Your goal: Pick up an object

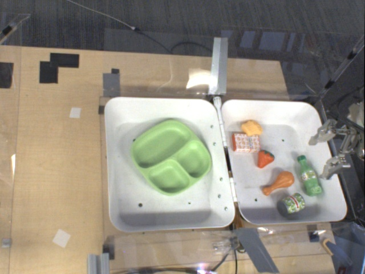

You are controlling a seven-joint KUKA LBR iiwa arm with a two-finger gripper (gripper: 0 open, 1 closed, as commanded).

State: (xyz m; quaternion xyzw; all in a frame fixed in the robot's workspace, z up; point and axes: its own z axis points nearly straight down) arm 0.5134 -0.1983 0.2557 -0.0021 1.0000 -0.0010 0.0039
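Green bottle (308, 176) just beside claw (329, 150)

We see a matt, pale wood tabletop (51, 170) bearing smooth white plastic bins (165, 218). The green divided plate (171, 156) looks like glossy plastic, and the tool (333, 150) shows bare, shiny metal.

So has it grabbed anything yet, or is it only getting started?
Only getting started, it seems. Nothing looks picked up: the green bottle, can, drumstick, strawberry, small box and orange piece all lie in the right bin. The gripper is open at that bin's right edge with nothing between its fingers. Left to do: reach in, close on one item and lift.
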